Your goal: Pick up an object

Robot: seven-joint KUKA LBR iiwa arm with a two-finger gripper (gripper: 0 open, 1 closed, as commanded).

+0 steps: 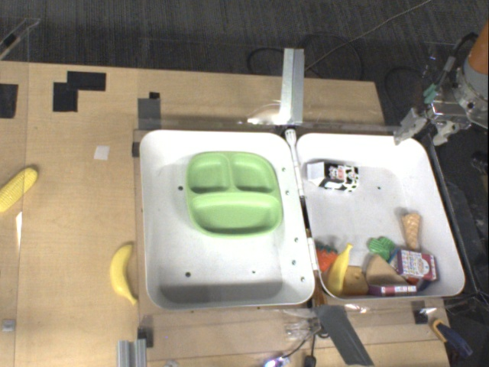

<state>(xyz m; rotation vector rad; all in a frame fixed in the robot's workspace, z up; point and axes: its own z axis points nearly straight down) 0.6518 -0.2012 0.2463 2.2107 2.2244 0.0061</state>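
Taking the green three-compartment plastic plate (232, 192) as the landmark: far to its left, on the wooden bench, lies a yellow toy corn cob (17, 189), and a yellow toy banana (122, 272) sits below-left of it, just outside the left white bin (164, 281) that holds the plate. To the plate's right, the right white bin (386, 182) holds a small black-and-white cow-print carton (337, 177) near its top and a heap of toy foods (378, 264) at its lower edge. Far right and above, the gripper (428, 125) hangs over that bin's upper right corner; whether it is spread or closed I cannot tell.
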